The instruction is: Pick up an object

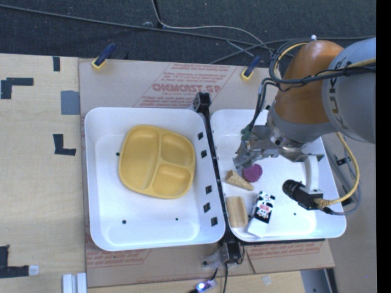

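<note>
The arm reaches in from the right over the right bin, its orange band bulking above the wrist. The gripper hangs low over that bin's left half, close to the divider between the two bins. Its fingers point down toward a small purple object, rounded and partly hidden under the fingertips. Whether the fingers are parted or closed cannot be told from this slanted view (the wrist body covers most of them), and nothing can be seen clearly gripped between them.

Just beside the purple object, toward the bin's left wall, lies a tan wedge-shaped piece, touching or nearly touching it. Nearer the bin's front left corner lies a tan rectangular block, lengthwise along the wall. Right of that block, close to the front edge, sits a small white box printed with black cow-like patches, tilted. A black cylindrical part with a yellow cable hangs over the right half of the bin, attached to the arm.

The left bin holds a yellow divided plate, with three compartments, lying flat in the bin's middle toward its back.

Both bins rest on a brown cardboard sheet with red lettering, held at its back edge by two yellow-handled clamps.
</note>
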Available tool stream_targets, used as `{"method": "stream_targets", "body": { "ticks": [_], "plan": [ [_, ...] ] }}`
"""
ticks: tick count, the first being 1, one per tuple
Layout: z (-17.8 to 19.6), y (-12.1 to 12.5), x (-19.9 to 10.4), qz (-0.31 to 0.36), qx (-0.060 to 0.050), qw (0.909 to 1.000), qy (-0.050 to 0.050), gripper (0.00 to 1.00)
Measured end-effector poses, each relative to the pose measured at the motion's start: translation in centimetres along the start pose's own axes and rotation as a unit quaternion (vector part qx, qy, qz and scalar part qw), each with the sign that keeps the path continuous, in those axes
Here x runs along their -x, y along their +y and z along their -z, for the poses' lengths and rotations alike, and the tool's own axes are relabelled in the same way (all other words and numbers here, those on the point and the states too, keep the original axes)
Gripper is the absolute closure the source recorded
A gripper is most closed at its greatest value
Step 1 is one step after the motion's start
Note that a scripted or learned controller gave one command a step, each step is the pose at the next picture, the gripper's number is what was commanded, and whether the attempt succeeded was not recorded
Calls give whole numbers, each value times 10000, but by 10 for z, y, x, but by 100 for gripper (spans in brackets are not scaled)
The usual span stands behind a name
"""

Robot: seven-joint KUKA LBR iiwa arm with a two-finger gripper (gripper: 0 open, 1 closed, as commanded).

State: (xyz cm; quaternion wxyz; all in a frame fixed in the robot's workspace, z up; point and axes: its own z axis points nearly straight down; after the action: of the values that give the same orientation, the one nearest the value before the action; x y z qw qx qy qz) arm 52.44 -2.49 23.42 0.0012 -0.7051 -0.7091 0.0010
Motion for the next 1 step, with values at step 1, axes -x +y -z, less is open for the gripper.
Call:
{"method": "stream_targets", "body": {
  "ticks": [1],
  "plan": [
    [4,-2,-54,9,9,10000,3,100]
  ]
}}
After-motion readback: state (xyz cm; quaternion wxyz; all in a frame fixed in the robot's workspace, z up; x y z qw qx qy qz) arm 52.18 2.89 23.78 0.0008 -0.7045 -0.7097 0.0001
